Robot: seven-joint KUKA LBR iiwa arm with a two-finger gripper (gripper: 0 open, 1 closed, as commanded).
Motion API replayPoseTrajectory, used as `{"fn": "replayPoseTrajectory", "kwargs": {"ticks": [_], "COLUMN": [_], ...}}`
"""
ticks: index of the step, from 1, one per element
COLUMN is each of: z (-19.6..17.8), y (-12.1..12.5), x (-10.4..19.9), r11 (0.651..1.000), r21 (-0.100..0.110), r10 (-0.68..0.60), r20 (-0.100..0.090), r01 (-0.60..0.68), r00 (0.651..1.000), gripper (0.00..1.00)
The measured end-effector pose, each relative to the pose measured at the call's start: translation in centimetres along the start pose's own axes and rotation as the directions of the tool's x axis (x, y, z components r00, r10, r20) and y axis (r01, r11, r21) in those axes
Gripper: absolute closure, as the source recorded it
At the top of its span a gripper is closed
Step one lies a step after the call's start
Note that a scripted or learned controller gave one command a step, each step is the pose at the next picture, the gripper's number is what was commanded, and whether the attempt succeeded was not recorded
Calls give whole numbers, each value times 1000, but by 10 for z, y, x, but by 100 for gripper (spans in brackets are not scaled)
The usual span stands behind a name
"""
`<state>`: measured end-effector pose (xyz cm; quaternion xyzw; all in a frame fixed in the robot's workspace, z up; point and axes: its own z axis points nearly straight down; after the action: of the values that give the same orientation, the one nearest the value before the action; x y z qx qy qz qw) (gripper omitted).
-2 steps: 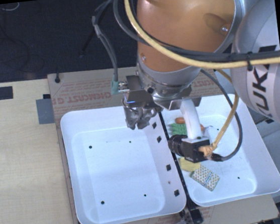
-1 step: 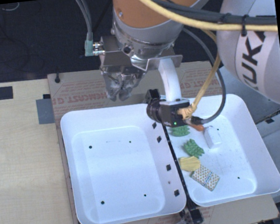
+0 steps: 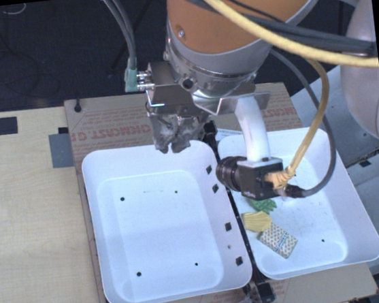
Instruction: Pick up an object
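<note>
My gripper (image 3: 176, 141) hangs below the big orange-banded wrist, over the far rim of the left bin (image 3: 109, 171), near the divide between the two bins. I see nothing held beneath it. In the right bin (image 3: 350, 230) three small objects lie close together near its left side: a green piece (image 3: 266, 205), a yellow piece (image 3: 256, 221) just in front of it, and a flat patterned box (image 3: 278, 240) nearest the front. The gripper is well apart from them, up and to the left.
A black cylindrical unit (image 3: 239, 174) on a white bracket hangs from the arm over the right bin's left part, with a yellow cable (image 3: 310, 132) looping to it. The arm's body covers the far end of the right bin. Brown cardboard (image 3: 103, 117) lies under both bins.
</note>
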<state>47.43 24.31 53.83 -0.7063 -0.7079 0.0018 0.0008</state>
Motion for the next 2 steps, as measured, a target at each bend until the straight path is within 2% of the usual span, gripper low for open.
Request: {"fn": "replayPoseTrajectory", "kwargs": {"ticks": [2], "z": [-17], "y": [1], "x": [3], "r11": [1000], "r21": [9], "r10": [-14], "r20": [4], "r01": [14], "r00": [1000], "gripper": [100]}}
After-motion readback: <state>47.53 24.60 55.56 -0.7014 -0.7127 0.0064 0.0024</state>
